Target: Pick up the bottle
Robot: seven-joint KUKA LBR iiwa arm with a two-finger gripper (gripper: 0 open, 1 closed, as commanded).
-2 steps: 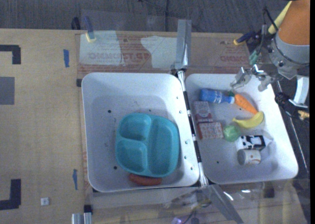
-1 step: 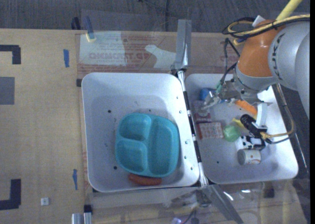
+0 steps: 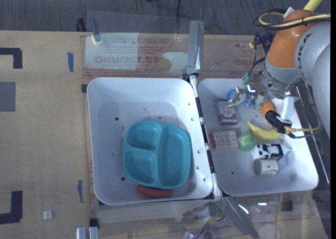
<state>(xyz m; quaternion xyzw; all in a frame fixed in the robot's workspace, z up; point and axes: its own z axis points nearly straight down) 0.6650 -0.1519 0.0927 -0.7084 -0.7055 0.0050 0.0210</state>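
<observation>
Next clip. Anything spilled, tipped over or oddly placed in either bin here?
Nothing looks spilled. The teal tray lies flat in the left bin, with a reddish object half tucked under its near edge. In the right bin, a small white container lies on its side among crowded items.

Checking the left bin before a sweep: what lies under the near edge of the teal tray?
A reddish sausage-shaped item sticks out from under the teal divided tray, on the left bin floor. How far it runs beneath is covered by the tray.
</observation>
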